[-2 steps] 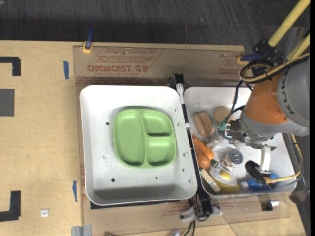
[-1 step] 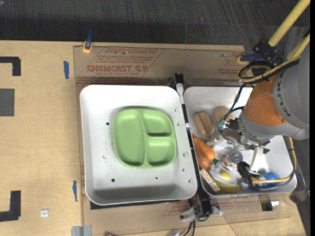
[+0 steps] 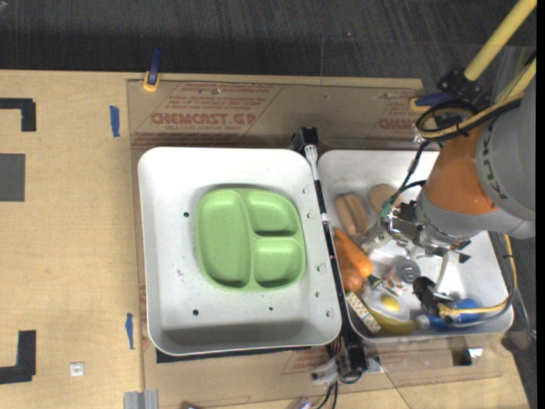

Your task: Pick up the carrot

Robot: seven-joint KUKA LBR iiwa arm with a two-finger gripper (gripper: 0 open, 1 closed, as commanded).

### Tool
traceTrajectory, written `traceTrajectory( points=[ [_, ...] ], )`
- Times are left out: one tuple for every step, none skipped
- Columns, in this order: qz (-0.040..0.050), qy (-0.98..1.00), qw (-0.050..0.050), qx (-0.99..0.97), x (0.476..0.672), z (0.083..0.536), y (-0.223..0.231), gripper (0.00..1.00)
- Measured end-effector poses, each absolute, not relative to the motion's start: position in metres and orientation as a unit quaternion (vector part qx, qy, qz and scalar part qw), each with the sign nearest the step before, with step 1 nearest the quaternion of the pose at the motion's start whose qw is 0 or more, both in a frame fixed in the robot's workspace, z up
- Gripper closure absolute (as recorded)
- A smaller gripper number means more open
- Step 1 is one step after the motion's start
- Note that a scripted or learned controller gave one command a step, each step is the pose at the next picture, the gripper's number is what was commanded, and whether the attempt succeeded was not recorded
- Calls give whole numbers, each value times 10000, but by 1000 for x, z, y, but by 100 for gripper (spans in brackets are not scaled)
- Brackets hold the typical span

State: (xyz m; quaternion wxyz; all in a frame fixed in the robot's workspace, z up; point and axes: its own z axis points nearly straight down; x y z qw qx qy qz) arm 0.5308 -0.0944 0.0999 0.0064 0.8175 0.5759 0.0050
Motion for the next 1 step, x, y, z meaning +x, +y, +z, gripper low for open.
traceTrajectory(
  points=[
    [-5, 4779, -5, 8784, 483, 184, -20, 100]
  ],
)
